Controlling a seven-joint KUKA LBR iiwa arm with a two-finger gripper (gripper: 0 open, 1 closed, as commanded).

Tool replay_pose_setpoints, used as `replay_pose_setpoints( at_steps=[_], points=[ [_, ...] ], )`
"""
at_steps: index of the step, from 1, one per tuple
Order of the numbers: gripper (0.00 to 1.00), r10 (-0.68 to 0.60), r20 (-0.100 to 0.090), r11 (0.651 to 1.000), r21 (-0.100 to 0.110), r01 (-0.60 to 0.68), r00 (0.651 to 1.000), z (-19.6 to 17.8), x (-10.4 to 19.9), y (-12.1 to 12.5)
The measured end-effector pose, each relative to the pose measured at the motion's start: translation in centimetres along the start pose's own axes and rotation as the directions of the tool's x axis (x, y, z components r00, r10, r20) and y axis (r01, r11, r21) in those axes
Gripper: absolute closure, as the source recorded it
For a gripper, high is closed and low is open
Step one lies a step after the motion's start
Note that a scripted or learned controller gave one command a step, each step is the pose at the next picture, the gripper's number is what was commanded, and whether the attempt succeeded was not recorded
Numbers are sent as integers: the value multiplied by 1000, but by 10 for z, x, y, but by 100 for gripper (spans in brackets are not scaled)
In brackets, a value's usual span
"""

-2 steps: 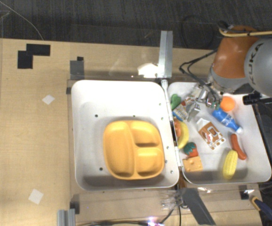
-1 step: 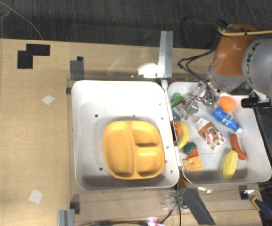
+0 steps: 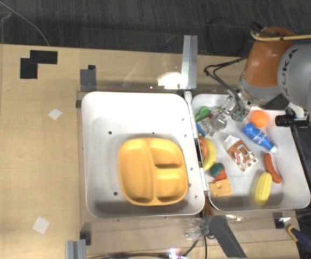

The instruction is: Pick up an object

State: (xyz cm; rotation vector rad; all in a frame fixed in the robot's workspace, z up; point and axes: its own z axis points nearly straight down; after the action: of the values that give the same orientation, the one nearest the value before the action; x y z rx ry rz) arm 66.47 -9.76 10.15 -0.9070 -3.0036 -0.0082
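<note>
While the tabletop point(image 3: 31, 161) carries two bins, we note the left bin point(image 3: 98, 123) holds a yellow divided tray point(image 3: 152, 170) and the right bin point(image 3: 295, 171) the small toys. Our arm point(image 3: 284, 63) slants in from the right, its hand point(image 3: 228, 114) low over the far-left corner of the right bin — whether spread or pressed together we cannot tell. Nearest candidates: a green piece point(image 3: 202, 113) and a blue bottle point(image 3: 258, 137) — light, stiff, slick plastic, we judge. We would take the bottle across its middle.
</note>
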Motion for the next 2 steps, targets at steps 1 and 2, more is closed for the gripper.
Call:
replay_pose_setpoints(
  at_steps=[1,2],
  points=[
    [0,177,4,984,-7,-177,984,0,-2,-5],
    [0,343,12,939,-1,-343,939,1,-3,-5]
  ],
)
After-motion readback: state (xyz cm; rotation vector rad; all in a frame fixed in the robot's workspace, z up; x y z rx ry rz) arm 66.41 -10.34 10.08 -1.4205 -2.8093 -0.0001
